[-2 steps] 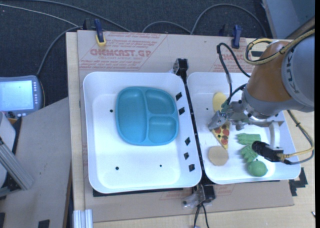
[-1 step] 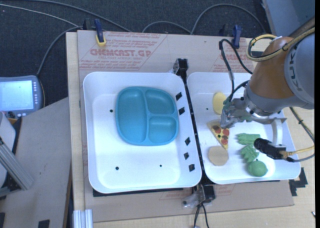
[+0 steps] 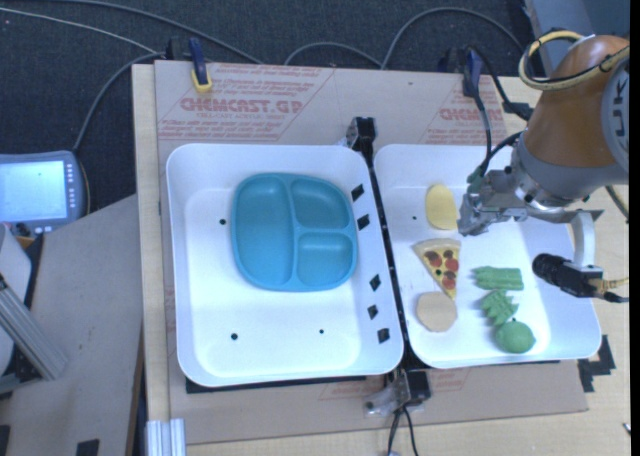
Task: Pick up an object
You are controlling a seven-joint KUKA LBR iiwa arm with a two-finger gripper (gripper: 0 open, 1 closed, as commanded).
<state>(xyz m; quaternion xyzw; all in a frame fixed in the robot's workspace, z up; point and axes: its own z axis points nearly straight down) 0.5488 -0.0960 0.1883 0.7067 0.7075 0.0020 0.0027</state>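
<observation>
The pincer [image 3: 470,216] hangs just beside the yellow piece [image 3: 441,206]; the wrist hides its fingers, so I cannot tell its state.

Bench [image 3: 250,94]: brown board with red print. Two white bins side by side on it, left bin [image 3: 200,334], right bin [image 3: 570,339], rims touching at centre.
</observation>
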